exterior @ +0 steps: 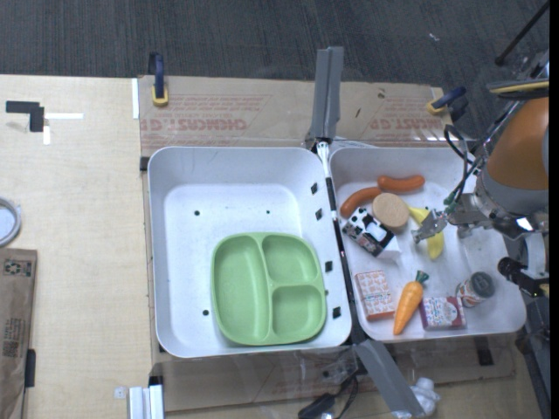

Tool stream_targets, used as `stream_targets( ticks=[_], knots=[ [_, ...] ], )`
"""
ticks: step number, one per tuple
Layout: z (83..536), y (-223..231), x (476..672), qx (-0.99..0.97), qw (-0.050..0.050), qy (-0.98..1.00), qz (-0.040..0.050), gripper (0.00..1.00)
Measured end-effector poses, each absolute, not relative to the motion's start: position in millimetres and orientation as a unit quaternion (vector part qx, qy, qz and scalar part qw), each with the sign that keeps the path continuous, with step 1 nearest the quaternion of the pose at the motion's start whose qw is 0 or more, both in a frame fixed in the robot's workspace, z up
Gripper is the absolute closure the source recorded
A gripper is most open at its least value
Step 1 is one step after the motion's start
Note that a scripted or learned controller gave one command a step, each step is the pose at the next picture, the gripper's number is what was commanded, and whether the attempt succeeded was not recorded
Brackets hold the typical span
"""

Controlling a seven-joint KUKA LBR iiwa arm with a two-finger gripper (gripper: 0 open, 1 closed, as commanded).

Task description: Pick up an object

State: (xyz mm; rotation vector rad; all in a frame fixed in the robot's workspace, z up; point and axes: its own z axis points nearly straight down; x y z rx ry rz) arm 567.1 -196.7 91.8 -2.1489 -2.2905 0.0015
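Above right bin [489,321], fingers [430,225] near banana [434,244]

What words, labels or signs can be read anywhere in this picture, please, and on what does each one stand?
"CHEMCAST GP": red print on the brown protective sheet behind the bins, seen upside down; my best reading.
Same red print on the brown sheet behind the right bin: too blurred to read.
Recycling symbol on the brown paper bag at far left; text unreadable.
Small cartons in the right bin: printing too small to read.
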Motion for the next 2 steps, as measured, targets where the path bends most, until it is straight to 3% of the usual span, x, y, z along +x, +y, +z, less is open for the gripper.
stream_targets(
  ticks=[1,2],
  knots=[
    [101.1,-197.3,567.4,-0.685,0.000,-0.728,0.0002,1.00],
    [195.8,-121.2,610.8,-0.723,0.000,-0.690,0.0009,1.00]
  ],
)
